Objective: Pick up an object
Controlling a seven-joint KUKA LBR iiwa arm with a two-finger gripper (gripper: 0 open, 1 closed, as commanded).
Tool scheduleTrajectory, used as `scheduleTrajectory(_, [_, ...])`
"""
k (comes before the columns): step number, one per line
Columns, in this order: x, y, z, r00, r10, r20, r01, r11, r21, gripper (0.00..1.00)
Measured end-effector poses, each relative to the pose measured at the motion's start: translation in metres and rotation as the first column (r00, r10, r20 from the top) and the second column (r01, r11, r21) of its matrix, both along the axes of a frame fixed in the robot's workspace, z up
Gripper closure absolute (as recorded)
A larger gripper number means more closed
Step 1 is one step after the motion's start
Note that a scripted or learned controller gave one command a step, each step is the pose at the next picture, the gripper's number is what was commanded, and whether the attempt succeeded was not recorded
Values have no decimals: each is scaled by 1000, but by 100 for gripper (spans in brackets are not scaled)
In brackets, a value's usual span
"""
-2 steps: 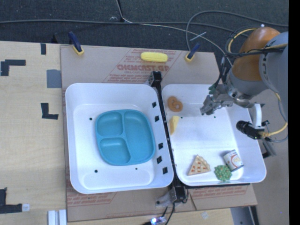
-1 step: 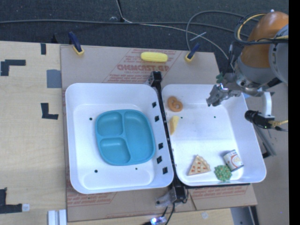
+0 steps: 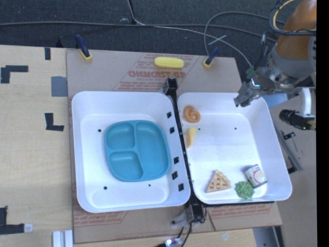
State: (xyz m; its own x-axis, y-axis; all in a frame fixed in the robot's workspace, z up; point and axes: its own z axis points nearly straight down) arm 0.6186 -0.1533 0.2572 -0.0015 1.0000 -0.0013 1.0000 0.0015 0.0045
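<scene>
Taking the black divider [image 3: 177, 138] between the two bins as the landmark: nearest the camera, right of the divider's near end, three things lie along the front of the right bin [image 3: 272, 138]. A pizza slice [image 3: 218, 182] sits closest to the divider, a green broccoli floret [image 3: 244, 190] lies further right, and a small tin can [image 3: 255, 175] rests tilted just beside the floret, nearest the bin's right wall.

Left of the divider, the left bin [image 3: 85, 138] holds a blue sectioned plate [image 3: 136, 150], lying flat around the bin's middle.

Further back, a pale yellow wedge, perhaps cheese [image 3: 190, 137], lies just right of the divider's middle, close against it. Beyond that, a small brown pretzel [image 3: 192, 114] sits near the divider's far end, apart from the wedge.

Further right of the divider, at the right bin's far right corner, the gripper [image 3: 243, 99] hangs over the rim, well apart from every item in the bin. Whether it is apart or together cannot be told; nothing is seen in its grasp.

Beyond the divider's far end, a yellow banana [image 3: 168, 62] lies on the cardboard sheet [image 3: 128, 71] outside both bins.
</scene>
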Motion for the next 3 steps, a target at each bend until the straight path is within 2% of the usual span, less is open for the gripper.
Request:
scheduleTrajectory(2, [-45, 100, -5, 1000, 2, -7, -2, 1000, 2, 100])
scheduleTrajectory(3, [-59, 154, -1, 1000, 5, -7, -5, 1000, 3, 100])
